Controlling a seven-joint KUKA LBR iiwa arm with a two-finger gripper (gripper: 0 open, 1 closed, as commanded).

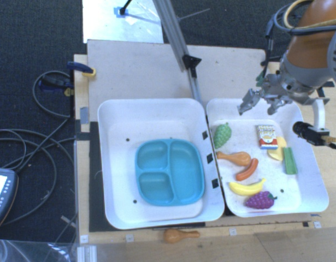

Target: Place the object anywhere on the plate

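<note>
The bench (173,70) bears 2 white bins (157,113) (side by side) and a tan drumstick toy (181,234) at its front edge.

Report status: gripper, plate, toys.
Gripper open, above right bin's far edge, holding nothing. Plate bare in left bin. Toys in right bin, untouched.

**Colours on the worktop**

The plate (170,172) is light blue, sitting in a white bin (116,146). The second bin (310,192) is white too. In it lie a green bumpy fruit (223,135), a tan drumstick (234,158), an orange-red sausage (247,169), a yellow banana (246,188), purple grapes (259,200), a green stick (289,160) and a red-and-white box (266,136). The worktop (135,70) is beige.
</note>
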